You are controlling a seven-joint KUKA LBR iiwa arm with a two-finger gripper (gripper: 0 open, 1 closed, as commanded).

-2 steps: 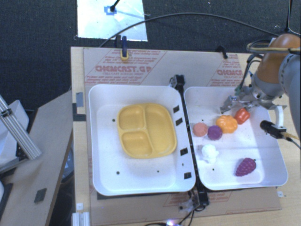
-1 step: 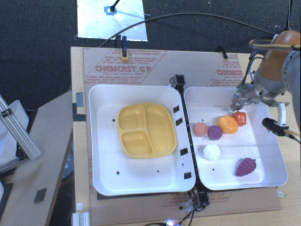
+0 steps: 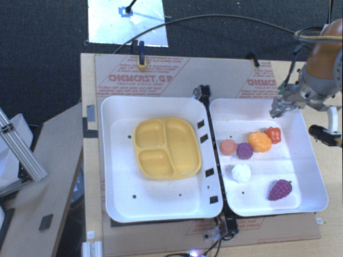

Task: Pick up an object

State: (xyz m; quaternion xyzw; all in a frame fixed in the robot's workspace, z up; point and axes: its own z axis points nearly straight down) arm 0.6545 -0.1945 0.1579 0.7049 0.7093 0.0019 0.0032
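The hand [image 3: 281, 107] hangs over the right bin's [image 3: 308, 197] far rim; its grip state cannot be told. Toy foods, including an orange fruit [image 3: 259, 142] and purple grapes [image 3: 280, 189], lie loose and spaced, likely for easy picking.

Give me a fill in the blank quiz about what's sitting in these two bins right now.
1. The yellow tray lies in the ____ bin as the camera sees it.
2. The tray has ____ compartments.
3. The purple grapes sit nearest the right bin's ____ corner.
4. The pincer hangs over the ____ bin's far edge.

Missing words: left; three; front right; right
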